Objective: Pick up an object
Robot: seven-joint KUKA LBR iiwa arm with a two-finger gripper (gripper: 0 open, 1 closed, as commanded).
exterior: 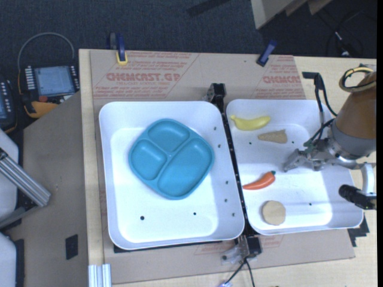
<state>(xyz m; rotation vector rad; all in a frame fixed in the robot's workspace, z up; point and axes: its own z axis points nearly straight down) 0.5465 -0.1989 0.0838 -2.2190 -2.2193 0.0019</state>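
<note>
**Desk:** What's the shot?

**Photographer:** Above the bench, the arm's gripper (294,162) hangs over the right bin (341,220), in the open white between four items: a banana (251,122) near the top edge, a tan wedge (273,137) just beneath it, a red chilli pepper (260,182) lower down by the divider, and a round tan disc (274,213) near the bottom wall. A blue sectioned plate (172,158) sits in the left bin (114,178).

**Desk:** What should it go for?

**Photographer:** My read: the pepper, the closest piece, lying down and to the left of the fingertips. A clean grab would mean shifting over its middle, turning the fingers across its narrow width, then descending until they straddle it (closing short would just nudge it along the floor).

**Desk:** And the fingers?

**Photographer:** They look slightly spread, with nothing between them, and apart from every item. Whether the tips touch the bin floor is unclear.
</note>
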